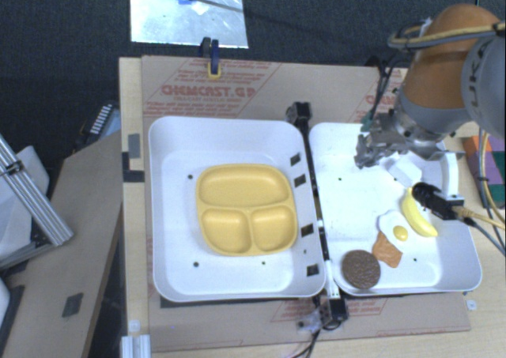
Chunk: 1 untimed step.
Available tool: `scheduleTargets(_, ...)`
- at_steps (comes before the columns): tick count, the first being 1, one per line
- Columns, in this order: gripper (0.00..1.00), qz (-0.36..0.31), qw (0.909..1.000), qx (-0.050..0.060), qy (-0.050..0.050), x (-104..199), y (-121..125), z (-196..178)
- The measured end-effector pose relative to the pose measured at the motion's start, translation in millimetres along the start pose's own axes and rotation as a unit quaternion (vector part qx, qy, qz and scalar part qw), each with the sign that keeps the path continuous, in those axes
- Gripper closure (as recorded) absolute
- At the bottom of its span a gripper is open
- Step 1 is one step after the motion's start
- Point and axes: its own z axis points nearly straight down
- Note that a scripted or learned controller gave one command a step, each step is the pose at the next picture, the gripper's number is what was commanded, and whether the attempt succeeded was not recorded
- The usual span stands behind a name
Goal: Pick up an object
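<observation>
My gripper [365, 154] hangs over the upper middle of the right bin [348, 214], and nothing shows between its fingers. A yellow banana [417, 216] lies near the bin's right side. Beside it, to the left, is a fried egg [395, 230], with an orange-brown wedge [387, 251] just below. A round brown patty [361, 269] sits at the bin's front left corner. All of these lie in front of and to the right of the gripper, apart from it.
The left bin [174, 190] holds a yellow divided tray [243, 208] with three compartments. A black divider rail [310, 190] runs between the bins. Cardboard lies under both bins, with a shiny sheet [187, 2] beyond the bench.
</observation>
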Motion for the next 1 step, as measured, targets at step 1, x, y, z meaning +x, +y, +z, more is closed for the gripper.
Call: scheduleTargets(1,1.0,0.0,1.0,0.001,0.0,59.1,-10.6,4.5)
